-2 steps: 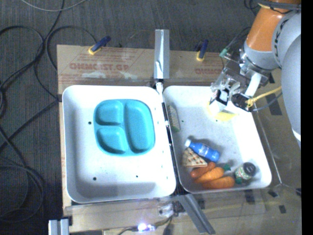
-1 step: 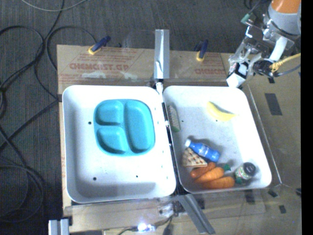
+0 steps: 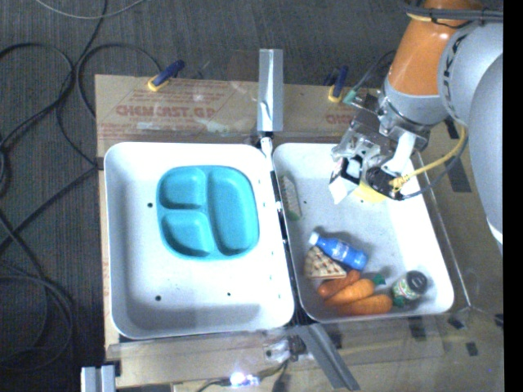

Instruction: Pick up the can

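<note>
The can [image 3: 411, 287] is small and green with a dark top. It stands in the front right corner of the right bin [image 3: 310, 170], touching the end of a carrot. My gripper [image 3: 368, 176] hangs over the back part of that bin, well behind the can and a little to its left. Its white fingers [image 3: 340, 189] stand apart, open, with nothing seen between them. A bit of yellow [image 3: 373, 193] shows just under the gripper; I cannot tell what it is.
Left of the can, along the bin's front wall, lie two carrots [image 3: 359, 302], a waffle piece [image 3: 320, 264] and a blue bottle [image 3: 341, 251]. The left bin [image 3: 131, 300] holds a blue divided tray [image 3: 208, 211]. A metal divider [image 3: 270, 88] stands behind the bins.
</note>
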Robot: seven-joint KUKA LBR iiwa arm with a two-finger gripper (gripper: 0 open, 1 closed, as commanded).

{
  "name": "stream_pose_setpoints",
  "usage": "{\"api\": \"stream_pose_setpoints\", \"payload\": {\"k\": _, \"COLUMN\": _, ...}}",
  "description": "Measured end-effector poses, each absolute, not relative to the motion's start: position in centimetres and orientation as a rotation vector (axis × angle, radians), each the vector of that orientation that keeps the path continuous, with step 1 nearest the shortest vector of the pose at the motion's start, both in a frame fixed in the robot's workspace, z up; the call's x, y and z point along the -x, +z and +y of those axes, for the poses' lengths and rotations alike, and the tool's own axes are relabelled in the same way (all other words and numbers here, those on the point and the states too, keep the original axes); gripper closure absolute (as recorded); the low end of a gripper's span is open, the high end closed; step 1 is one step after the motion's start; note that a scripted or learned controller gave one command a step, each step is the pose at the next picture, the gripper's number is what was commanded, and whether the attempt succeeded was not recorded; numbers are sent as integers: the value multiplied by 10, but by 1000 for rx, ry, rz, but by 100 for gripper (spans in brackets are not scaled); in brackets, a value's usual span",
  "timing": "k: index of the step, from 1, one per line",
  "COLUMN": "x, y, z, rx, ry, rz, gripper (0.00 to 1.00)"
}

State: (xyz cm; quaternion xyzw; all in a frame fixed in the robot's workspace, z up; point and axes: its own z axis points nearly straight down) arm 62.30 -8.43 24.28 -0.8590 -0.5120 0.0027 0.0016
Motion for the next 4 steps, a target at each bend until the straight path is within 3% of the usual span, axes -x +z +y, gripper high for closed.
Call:
{"api": "stream_pose_setpoints", "payload": {"k": 1, "x": -623, "y": 243, "z": -84, "rx": 2696, "ry": 7, "rz": -1608, "gripper": 0}}
{"api": "stream_pose_setpoints", "payload": {"k": 2, "x": -599, "y": 117, "z": -123, "rx": 2736, "ry": -43, "rz": -1585, "gripper": 0}}
{"api": "stream_pose_setpoints", "payload": {"k": 3, "x": -610, "y": 108, "z": -155, "rx": 2903, "ry": -67, "rz": -1238, "gripper": 0}}
{"api": "stream_pose_setpoints", "payload": {"k": 4, "x": -617, "y": 126, "z": -154, "rx": 2913, "ry": -102, "rz": -1248, "gripper": 100}}
